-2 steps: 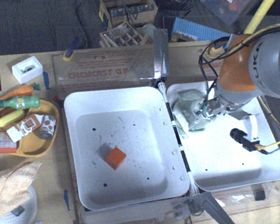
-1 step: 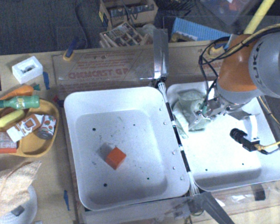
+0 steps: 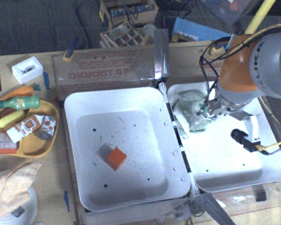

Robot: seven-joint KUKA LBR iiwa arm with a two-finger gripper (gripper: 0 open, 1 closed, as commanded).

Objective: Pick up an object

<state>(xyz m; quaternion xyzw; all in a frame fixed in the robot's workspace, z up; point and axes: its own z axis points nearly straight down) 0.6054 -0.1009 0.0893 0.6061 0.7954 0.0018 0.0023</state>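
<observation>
The grey arm (image 3: 269, 67) reaches in from three o'clock, its orange band (image 3: 238, 73) above the wrist, and bends down over the right bin (image 3: 240, 174). Its jaws (image 3: 203, 114) sit low at the bin's ten o'clock corner, right against a crumpled pale green cloth (image 3: 187, 107) — whether they are spread, pressed together or pinching the cloth, I cannot tell, since the wrist and cabling blur that spot. A black cable with a yellow stretch (image 3: 255, 145) trails across the same bin toward four o'clock of the jaws.

The left bin (image 3: 81, 115) holds an orange block (image 3: 117, 158) near its centre, with a small grey piece (image 3: 105, 151) touching it at ten o'clock — well apart from the jaws, with the two bins' shared rim between them.

On the surface at nine o'clock stands a yellow bowl (image 3: 40, 149) of toy food, a green bottle (image 3: 21, 102) lying across its top. A white box (image 3: 27, 70) sits at eleven o'clock of the bowl, and a peach cloth (image 3: 14, 188) lies at its six o'clock.
</observation>
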